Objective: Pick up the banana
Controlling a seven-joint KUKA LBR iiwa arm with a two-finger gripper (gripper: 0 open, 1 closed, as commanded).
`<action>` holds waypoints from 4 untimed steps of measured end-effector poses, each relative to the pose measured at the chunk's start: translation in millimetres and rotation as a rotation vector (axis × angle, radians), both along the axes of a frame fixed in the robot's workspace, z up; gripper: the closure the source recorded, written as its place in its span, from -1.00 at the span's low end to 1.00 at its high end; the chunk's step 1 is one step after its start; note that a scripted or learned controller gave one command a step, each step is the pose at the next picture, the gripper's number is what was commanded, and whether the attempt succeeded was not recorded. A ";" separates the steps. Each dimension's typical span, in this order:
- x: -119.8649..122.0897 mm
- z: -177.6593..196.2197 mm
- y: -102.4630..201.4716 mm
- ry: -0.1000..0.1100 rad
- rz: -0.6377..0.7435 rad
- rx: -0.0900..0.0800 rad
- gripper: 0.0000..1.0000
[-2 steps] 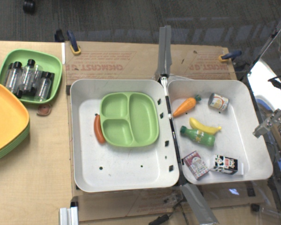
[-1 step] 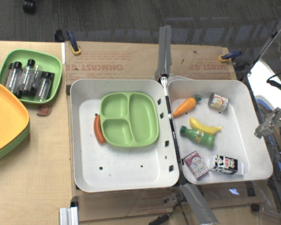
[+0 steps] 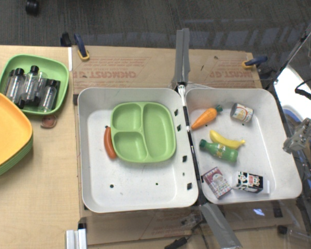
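**Banana mid-bin, gripper out at the right rim**

The gripper (image 3: 298, 137) appears as a blurred grey shape just outside the right wall of the right bin (image 3: 280, 160), level with the bin's middle. It is too indistinct to tell whether it is parted or closed, and nothing is seen in its hold.

The banana (image 3: 227, 139) lies near the centre of the right bin, its length running left to right. A green bottle (image 3: 218, 150) lies just below it, so close that the two may touch. Bare white floor stretches from the banana's right tip to the right wall, the widest open room in that bin.

A carrot (image 3: 206, 117) lies above the banana, near the dividing wall, and a small can (image 3: 242, 113) sits toward the far corner. Along the near edge rest a pink box (image 3: 216, 182) and a black-and-white carton (image 3: 249, 182).

The left bin (image 3: 93, 191) holds a green divided plate (image 3: 143, 132) with a sausage (image 3: 110, 142) against its left edge.
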State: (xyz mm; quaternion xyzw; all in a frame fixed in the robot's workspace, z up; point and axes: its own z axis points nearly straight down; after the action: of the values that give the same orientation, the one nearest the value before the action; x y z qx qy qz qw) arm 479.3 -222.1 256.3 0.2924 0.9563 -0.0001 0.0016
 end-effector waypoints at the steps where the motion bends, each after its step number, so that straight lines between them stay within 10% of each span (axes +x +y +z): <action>1: 41.6 -42.9 75.2 0.002 0.291 0.001 1.00; 2: 58.2 -44.3 139.2 0.001 0.552 0.000 1.00; 4: 43.7 -65.1 166.3 0.002 -0.180 0.000 1.00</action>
State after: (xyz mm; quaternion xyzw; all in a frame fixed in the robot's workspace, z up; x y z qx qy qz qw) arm 523.0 -55.8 191.2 0.3771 0.9262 -0.0004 0.0005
